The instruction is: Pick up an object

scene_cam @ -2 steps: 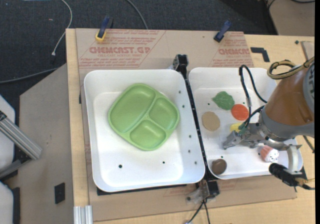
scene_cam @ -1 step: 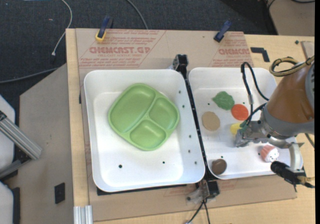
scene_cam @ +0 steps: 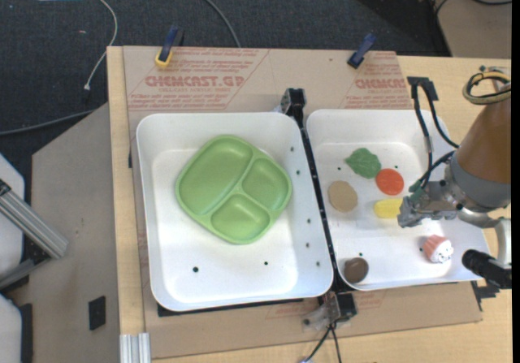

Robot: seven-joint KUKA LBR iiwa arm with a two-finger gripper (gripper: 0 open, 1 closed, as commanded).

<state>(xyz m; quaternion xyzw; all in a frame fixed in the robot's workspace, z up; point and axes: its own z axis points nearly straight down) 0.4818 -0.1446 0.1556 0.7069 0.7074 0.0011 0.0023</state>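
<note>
- I see the grey arm [scene_cam: 487, 158] with its orange band entering from the right edge of the frame, and its dark two-finger gripper [scene_cam: 416, 211] sits low over the right-hand shallow white plastic bin [scene_cam: 325, 130].
- From my seat I cannot tell how far the gripper is parted or whether it has hold of anything; its tip is a dark blur just beside the small yellow rounded object [scene_cam: 387, 208], on that object's right side.
- The candidates for picking all lie in the right bin: a crinkly green leafy-looking piece [scene_cam: 362, 162] toward the upper middle, a smooth round orange-red object [scene_cam: 390, 182] just below and right of it, and a flat tan oval [scene_cam: 342, 196] to the left of the yellow one.
- Lower down, a dark brown rounded lump [scene_cam: 356, 270] rests near the bin's bottom left corner, and a small pink-and-white toy-like piece [scene_cam: 438, 249] lies at lower right, below the gripper.
- In the left white bin [scene_cam: 150, 138], centre of the frame, a light green moulded plastic plate [scene_cam: 233, 188] with three compartments lies flat, turned at an angle.
- Both bins sit on a tan cardboard sheet [scene_cam: 203, 77] with red printing, pinned at the top edge by two blue clamps [scene_cam: 169, 45].
</note>
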